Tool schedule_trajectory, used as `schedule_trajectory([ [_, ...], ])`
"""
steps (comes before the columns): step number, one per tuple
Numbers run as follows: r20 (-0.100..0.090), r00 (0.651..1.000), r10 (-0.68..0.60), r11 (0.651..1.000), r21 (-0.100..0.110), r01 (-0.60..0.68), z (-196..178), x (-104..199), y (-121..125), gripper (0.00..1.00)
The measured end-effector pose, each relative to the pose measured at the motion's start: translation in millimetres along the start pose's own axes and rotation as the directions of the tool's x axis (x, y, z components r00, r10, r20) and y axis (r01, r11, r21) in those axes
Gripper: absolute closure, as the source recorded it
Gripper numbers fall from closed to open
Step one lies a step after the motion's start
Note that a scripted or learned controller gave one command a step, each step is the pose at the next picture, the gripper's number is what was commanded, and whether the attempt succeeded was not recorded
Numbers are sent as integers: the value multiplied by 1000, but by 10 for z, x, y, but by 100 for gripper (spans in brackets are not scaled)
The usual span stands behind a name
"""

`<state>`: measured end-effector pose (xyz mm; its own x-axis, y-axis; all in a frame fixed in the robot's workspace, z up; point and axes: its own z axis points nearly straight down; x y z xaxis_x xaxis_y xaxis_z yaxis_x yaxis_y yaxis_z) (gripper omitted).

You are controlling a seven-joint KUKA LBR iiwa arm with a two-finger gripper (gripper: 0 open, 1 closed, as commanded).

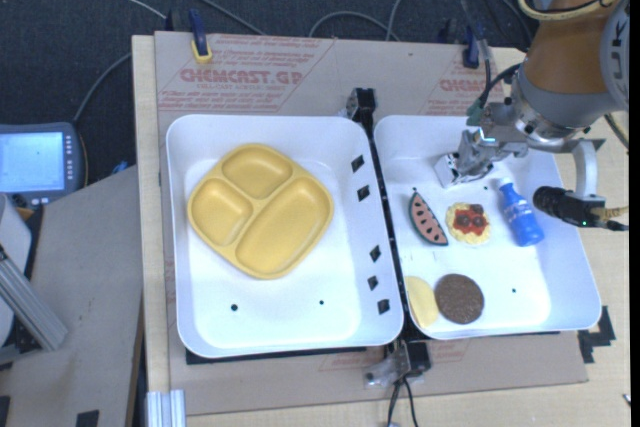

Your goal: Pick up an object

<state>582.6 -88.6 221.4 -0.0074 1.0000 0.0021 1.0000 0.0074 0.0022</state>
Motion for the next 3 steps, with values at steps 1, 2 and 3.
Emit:
schedule_trajectory([
  [1,0,1000,0,1000,-1,0,-69,595,191,100],
  [2,1,1000,1,1000,1,-1,34,1100,271,100],
  [3,0,1000,1,1000,0,-1,54,1582,473,100],
])
